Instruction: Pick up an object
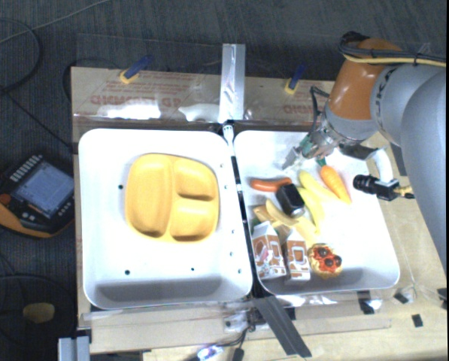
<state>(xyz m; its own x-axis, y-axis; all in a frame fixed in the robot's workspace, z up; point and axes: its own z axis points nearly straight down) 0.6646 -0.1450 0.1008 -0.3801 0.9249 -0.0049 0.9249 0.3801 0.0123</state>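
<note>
Dark carpet surrounds the bench point(96, 81), which carries two white bins. The left bin point(104, 269) holds a yellow tray point(171, 196) with open floor all round it. The right bin point(374, 262) holds a sausage point(269, 184), banana point(311, 195), carrot point(335, 183), black block point(290, 199), two cartons point(280, 254) and a pastry point(326, 258), crowded centrally. The gripper point(305, 154) hangs over the right bin's far part, just above the banana tip; finger state cannot be determined, and nothing shows between them. The arm point(405, 104) hides the bin's right rear corner.
</note>
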